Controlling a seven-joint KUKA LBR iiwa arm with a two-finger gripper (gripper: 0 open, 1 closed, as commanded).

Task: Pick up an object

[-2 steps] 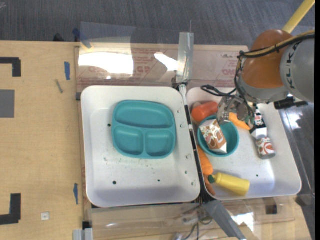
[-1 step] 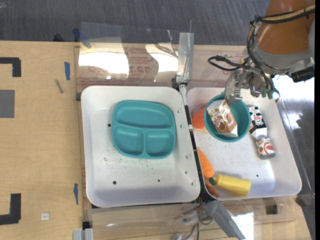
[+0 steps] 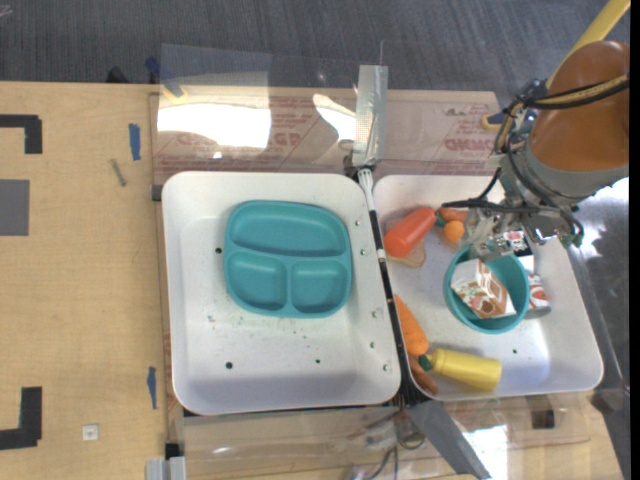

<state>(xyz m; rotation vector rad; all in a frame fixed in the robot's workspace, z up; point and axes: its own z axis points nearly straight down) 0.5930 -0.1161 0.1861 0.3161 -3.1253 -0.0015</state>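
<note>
While the pincer (image 3: 497, 236) hangs over the right bin (image 3: 575, 353), grip state impossible to tell, a teal bowl (image 3: 487, 290) holding a small carton (image 3: 483, 293) lies directly beneath it.

The arm enters from the upper right, its orange band (image 3: 590, 98) above and to the right of the gripper (image 3: 500, 236). The grey wrist sits directly above the gripper, which points downward. Cables run along the wrist's left side.
</note>
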